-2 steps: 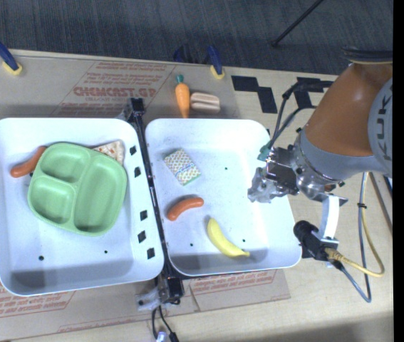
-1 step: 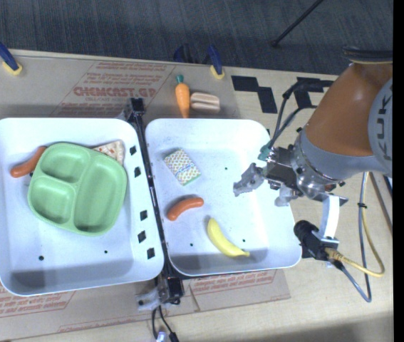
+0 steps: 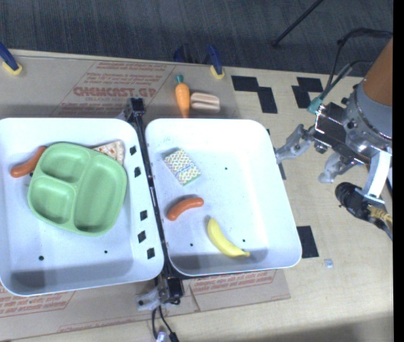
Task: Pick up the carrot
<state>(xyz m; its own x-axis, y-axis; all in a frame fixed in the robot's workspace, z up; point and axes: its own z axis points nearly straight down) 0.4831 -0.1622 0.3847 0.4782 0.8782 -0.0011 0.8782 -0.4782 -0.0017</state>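
worktop (image 3: 330, 291) bears two white bins | left bin (image 3: 2, 212): green plate (image 3: 78, 187), sausage (image 3: 25, 164) at its edge | right bin (image 3: 273, 212): banana (image 3: 224, 238), sausage (image 3: 185, 206), patterned block (image 3: 182, 166) | end effector (image 3: 308, 159) over bare worktop right of bins, fingers spread, empty | carrot (image 3: 182, 97) outside bins, behind right bin, beside bread piece (image 3: 205, 102)

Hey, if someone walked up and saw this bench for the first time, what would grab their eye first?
Probably the green plate filling much of the left bin, with a sausage poking out at its upper left edge. Next, the yellow banana and a second sausage in the right bin. The carrot lies outside both bins, on the cardboard behind them, while the gripper sits off to the right.
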